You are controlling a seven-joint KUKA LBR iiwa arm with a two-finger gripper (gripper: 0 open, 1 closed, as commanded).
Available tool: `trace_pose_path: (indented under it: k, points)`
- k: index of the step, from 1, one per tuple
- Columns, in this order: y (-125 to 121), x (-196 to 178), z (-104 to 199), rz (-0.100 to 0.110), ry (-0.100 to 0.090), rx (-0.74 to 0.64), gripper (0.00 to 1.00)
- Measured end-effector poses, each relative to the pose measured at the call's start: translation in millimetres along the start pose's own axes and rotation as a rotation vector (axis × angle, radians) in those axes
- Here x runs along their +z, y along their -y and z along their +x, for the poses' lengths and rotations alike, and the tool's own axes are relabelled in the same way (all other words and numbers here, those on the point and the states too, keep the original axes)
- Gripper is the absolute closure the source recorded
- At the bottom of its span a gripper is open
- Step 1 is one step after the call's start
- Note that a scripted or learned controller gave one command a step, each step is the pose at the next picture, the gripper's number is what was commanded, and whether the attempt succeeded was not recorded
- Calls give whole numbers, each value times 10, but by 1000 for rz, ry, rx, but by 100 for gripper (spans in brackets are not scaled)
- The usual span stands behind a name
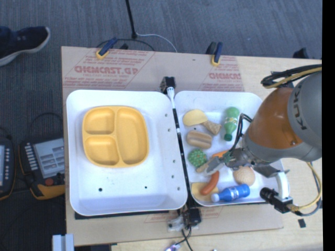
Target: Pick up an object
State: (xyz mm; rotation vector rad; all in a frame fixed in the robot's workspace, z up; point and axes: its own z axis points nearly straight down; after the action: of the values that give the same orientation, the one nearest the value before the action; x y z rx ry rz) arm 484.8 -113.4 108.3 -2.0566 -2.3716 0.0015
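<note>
Gripper [217,163] fingers hang low in the right bin [251,97], among the toy foods, just beside the green round piece [197,157] and above the red sausage [211,183]. I cannot tell if the fingers are apart or together, because they are dark and mixed with the clutter, and no object is clearly between them.

I judge the biggest risk is the crowding: the bun [199,138], the yellow piece [194,117], the green bottle [230,121], the blue bottle [230,193] and the beige ball [244,176] lie close together, so the fingers may push a neighbour or close on two things. A smaller risk is slipping, since the rounded pieces look smooth. The left bin [84,192] holds a yellow tray [115,136], well apart from the gripper.
</note>
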Motion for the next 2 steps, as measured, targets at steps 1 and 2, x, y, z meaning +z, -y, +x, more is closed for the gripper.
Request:
trace_pose_path:
  k: [1, 2]
  points:
    - [-59, 143, 106, -20, 3, 407, 0]
    - [-51, 146, 82, -20, 10, 228, 0]
